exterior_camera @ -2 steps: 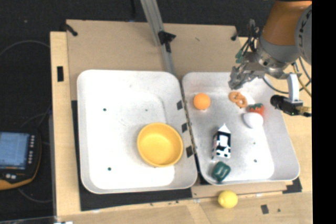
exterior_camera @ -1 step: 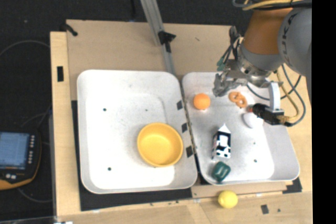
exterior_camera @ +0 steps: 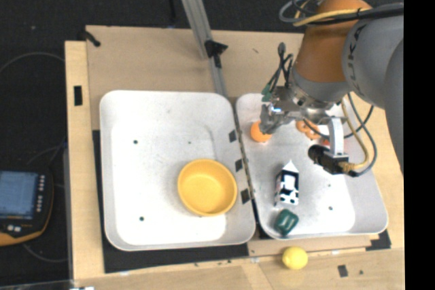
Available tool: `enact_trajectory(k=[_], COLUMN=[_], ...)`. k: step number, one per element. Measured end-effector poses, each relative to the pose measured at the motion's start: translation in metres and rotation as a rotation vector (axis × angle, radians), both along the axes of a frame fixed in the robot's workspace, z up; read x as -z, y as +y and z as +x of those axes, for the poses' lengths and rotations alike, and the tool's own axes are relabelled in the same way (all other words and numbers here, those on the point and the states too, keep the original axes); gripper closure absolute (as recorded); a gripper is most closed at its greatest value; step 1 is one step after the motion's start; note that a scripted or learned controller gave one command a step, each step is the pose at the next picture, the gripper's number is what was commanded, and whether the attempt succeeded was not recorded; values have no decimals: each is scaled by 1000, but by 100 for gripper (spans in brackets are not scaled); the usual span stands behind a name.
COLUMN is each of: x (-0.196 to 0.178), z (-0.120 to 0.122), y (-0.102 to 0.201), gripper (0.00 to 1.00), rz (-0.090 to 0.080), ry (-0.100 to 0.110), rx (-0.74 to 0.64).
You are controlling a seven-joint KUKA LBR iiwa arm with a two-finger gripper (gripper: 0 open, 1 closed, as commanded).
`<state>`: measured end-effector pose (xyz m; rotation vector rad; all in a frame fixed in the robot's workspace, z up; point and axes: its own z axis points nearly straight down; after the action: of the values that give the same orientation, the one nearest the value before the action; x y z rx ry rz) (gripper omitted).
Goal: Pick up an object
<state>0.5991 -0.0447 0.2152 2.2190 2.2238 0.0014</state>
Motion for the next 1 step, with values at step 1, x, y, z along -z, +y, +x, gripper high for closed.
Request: enact_trajectory(k=[1], x=[-5], z=[-4], y=[42], gripper=[100], rz=[1], ry=[1], rx=[-1])
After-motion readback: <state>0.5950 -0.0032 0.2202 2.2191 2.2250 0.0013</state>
